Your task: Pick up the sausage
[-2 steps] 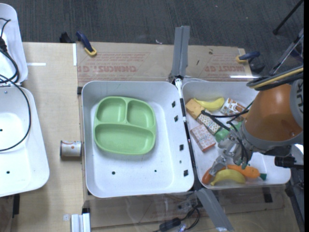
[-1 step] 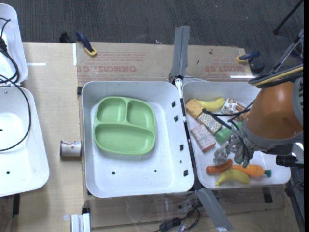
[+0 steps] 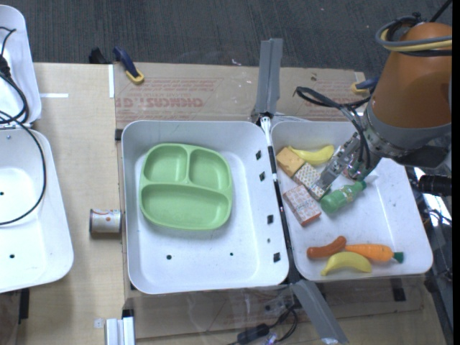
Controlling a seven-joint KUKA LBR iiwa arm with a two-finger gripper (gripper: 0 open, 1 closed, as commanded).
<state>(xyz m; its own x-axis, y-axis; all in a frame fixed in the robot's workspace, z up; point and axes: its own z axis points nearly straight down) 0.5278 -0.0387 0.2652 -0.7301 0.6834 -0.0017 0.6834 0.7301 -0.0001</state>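
While the gripper point(image 3: 329, 180) hovers over the green bottle point(image 3: 341, 198), I cannot tell its state. The sausage point(image 3: 326, 248) lies well apart, in the right bin point(image 3: 410, 214), touching a banana point(image 3: 346, 264) and the carrot point(image 3: 370, 251); a descent there may catch those neighbours instead.
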